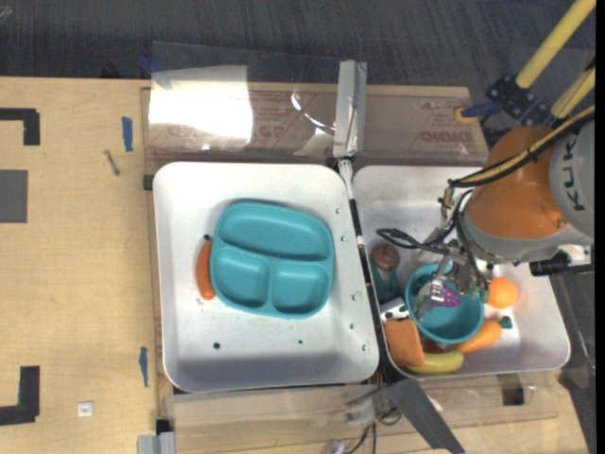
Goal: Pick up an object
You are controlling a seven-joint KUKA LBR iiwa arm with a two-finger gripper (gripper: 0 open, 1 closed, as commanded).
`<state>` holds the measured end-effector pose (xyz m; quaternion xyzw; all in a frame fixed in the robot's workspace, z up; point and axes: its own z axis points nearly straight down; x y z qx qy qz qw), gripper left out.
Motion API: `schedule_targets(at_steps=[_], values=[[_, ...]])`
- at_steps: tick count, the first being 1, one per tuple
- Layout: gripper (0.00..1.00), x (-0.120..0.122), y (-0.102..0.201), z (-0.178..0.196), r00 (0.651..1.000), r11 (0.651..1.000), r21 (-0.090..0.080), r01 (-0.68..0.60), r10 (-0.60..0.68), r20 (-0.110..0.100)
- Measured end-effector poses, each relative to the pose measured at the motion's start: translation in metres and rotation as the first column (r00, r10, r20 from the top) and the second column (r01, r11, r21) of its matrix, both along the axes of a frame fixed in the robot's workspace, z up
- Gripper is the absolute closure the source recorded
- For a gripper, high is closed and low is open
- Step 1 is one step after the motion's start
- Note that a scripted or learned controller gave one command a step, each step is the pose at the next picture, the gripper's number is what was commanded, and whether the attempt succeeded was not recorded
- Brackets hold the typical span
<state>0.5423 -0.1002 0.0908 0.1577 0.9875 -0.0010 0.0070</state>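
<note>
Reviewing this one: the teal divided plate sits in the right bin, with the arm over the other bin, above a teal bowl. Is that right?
Not quite. In the camera view the teal divided plate sits in the left bin, not the right one. The rest holds: the arm is over the other bin, above the teal bowl.

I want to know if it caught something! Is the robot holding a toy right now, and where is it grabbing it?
I cannot tell. The gripper is down inside the teal cup in the right bin, with something purple at its tip, but no clear hold shows.
</note>
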Motion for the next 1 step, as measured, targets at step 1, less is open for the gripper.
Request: schedule_targets(at_steps=[1], values=[[0.0, -0.0233, -0.0009, 0.0014, 0.994, 0.994, -0.003, 0.11, -0.11, 0.012]])
